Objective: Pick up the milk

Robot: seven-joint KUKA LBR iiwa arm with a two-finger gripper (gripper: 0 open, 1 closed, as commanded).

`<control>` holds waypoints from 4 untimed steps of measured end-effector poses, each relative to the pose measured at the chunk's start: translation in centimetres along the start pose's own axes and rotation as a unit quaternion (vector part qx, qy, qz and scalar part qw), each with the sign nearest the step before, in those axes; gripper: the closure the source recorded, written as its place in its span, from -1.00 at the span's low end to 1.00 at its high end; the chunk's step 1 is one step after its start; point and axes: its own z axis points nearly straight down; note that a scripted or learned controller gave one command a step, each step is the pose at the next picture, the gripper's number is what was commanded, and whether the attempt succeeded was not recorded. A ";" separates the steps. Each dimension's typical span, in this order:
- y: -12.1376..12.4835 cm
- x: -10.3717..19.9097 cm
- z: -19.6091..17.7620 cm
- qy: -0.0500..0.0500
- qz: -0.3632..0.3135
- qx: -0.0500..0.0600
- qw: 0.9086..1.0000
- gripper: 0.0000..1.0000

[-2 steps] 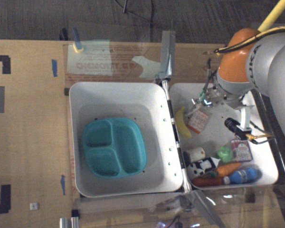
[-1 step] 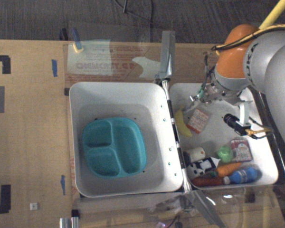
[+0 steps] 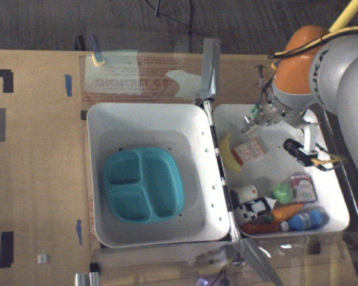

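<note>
The milk (image 3: 256, 208) is a small carton with black and white cow patches. It lies on its side near the front left corner of the right bin (image 3: 340, 216), among other items. My gripper (image 3: 258, 115) hangs over the far left part of that bin, well behind the milk and apart from it. Below the gripper lies a red and white box (image 3: 249, 151). I see nothing between the fingers.
Around the milk are a white cup (image 3: 247, 192), a green item (image 3: 281, 192), an orange carrot (image 3: 288, 211), a blue bottle (image 3: 305, 220) and a red item (image 3: 260, 226). A banana (image 3: 228, 152) lies by the left wall. The left bin holds a teal divided plate (image 3: 143, 183).
</note>
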 end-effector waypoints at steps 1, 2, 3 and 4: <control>0.0 0.0 0.0 0.000 0.000 0.000 1.000 -1.00; -11.1 -5.1 1.2 0.003 0.022 0.005 1.000 -1.00; -0.6 -0.9 -8.0 0.004 -0.027 0.004 1.000 -1.00; 1.5 2.9 -8.5 0.004 -0.066 0.004 0.998 -1.00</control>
